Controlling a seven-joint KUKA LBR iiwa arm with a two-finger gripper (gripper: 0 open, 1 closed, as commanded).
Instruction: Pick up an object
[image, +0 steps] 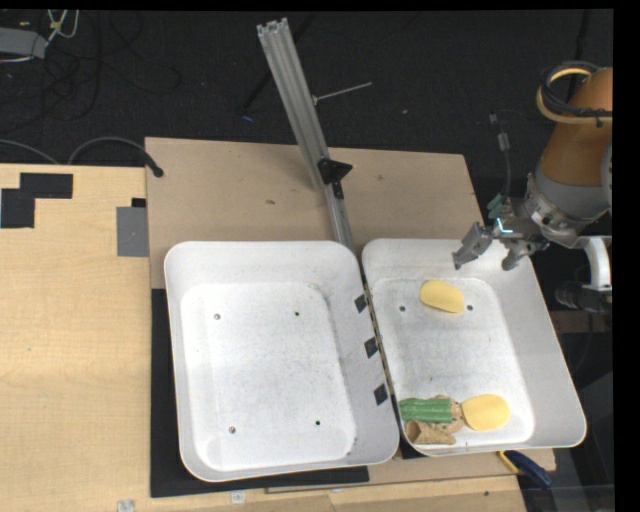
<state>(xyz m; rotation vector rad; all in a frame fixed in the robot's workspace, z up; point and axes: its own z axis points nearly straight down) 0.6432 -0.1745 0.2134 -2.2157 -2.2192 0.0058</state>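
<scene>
gripper (491, 245) was seen at 1 o'clock over the right bin (535, 340), fingers spread apart, nothing held | yellow object (442, 296) was found just beside it at 7 o'clock, apart | second yellow piece (486, 411), green item (426, 409) and tan item (436, 431) were clustered at 6 o'clock | left bin (190, 300) was located at 9 o'clock

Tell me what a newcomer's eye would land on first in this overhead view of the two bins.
The bright yellow rounded lump stands out against the right-hand white bin, lying alone in its far half. At that bin's near edge a second yellow rounded piece sits beside a green ridged object and a tan crumbly bit. The grey two-finger gripper hangs open over the bin's far right corner, holding nothing.
</scene>
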